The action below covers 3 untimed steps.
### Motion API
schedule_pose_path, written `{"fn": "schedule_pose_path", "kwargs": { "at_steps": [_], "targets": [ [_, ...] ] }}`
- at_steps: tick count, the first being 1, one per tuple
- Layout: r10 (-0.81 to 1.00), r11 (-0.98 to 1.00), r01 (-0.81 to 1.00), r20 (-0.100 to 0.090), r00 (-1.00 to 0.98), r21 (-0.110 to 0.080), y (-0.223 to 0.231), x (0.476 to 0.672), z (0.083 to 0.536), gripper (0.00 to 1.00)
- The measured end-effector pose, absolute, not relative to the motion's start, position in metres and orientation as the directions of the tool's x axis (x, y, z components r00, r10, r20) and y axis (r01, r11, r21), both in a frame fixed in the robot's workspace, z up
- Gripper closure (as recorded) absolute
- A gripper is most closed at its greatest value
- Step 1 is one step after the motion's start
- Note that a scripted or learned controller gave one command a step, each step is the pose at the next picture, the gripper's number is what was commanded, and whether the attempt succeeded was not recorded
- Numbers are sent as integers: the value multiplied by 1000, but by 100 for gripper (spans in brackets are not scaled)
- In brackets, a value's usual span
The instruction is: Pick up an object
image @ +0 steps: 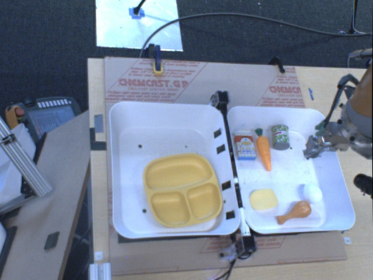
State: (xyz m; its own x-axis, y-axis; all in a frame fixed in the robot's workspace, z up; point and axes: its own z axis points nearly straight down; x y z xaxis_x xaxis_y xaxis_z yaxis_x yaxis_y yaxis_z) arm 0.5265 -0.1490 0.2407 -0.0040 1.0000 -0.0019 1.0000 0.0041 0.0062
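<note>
1. Gripper (313,147) over right bin (338,174), near its right wall; can't tell how it is set, nothing visibly held.
2. Right bin contents: juice carton (245,145) touching carrot (264,152), green can (280,137), yellow disc (263,200), drumstick (295,212), white egg (312,192).
3. Left bin (169,121): yellow divided tray (182,189).

Right bin (335,174): items crowd the left and front. Carton (245,146), carrot (264,152), can (280,137) bunched near the back-left. Yellow disc (263,200), drumstick (295,212), egg (311,193) along the front. Bare floor mid-right. Gripper (312,149) hangs over the right edge, possibly just above the floor. Left bin (125,150): yellow tray (182,189) takes front-centre; back strip free.
</note>
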Motion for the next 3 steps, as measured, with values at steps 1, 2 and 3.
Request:
{"fn": "schedule_pose_path", "kwargs": {
  "at_steps": [1, 2, 3],
  "targets": [
    [1000, 9, 1000, 1, -9, 3, -102, 542, 248, 100],
    [1000, 10, 1000, 1, -10, 2, -45, 555, 236, 100],
    [1000, 10, 1000, 1, -10, 4, 6, 582, 239, 100]
  ]
}}
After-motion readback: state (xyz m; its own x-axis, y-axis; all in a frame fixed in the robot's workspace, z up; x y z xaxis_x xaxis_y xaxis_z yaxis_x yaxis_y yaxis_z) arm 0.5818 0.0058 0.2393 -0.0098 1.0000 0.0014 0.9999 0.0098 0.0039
